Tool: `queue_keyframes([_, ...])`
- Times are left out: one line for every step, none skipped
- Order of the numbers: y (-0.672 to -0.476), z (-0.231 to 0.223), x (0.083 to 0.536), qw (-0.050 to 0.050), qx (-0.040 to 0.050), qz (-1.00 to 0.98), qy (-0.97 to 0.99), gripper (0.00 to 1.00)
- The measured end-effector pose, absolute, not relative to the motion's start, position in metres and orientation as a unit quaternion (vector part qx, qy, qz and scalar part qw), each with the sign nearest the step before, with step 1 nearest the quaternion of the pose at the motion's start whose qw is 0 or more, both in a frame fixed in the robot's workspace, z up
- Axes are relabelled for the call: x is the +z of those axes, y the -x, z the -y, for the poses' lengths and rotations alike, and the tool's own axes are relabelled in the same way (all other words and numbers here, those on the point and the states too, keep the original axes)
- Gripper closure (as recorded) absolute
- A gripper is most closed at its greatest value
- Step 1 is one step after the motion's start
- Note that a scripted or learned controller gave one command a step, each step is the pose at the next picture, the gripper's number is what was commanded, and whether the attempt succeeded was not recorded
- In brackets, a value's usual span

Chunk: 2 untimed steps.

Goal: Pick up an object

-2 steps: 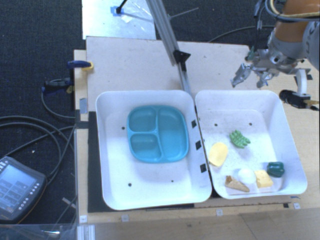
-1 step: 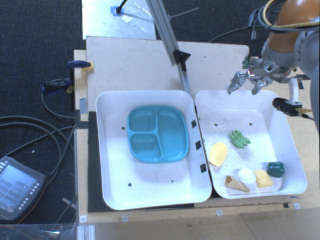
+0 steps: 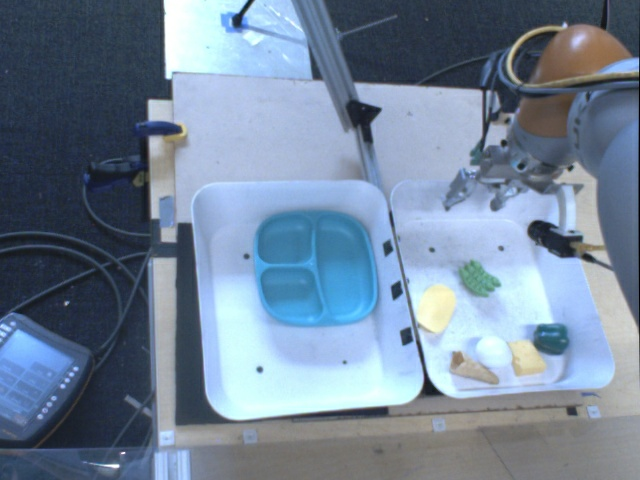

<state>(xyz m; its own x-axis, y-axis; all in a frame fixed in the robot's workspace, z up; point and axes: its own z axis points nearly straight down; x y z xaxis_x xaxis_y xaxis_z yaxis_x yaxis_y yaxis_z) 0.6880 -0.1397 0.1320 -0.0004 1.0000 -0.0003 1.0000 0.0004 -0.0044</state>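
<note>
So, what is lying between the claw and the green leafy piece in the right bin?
Nothing: in the camera view, the stretch between the claw and the green leafy piece is bare white floor of the right bin.

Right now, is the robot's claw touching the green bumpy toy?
Apart. The camera view shows the gripper up at the far edge of the right bin, with bare white floor between it and the green bumpy toy.

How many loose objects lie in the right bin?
6: green leafy piece mid-bin, yellow chip at left, then cone wedge, white ball, yellow block and dark green piece along the front.
</note>
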Motion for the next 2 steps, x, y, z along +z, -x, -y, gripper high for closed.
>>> queue_keyframes([-0.691,0.140,0.148,-0.003,-0.0013,0.708,0.707,1.00])
queue_keyframes([-0.692,0.129,0.201,-0.003,-0.0026,0.710,0.705,1.00])
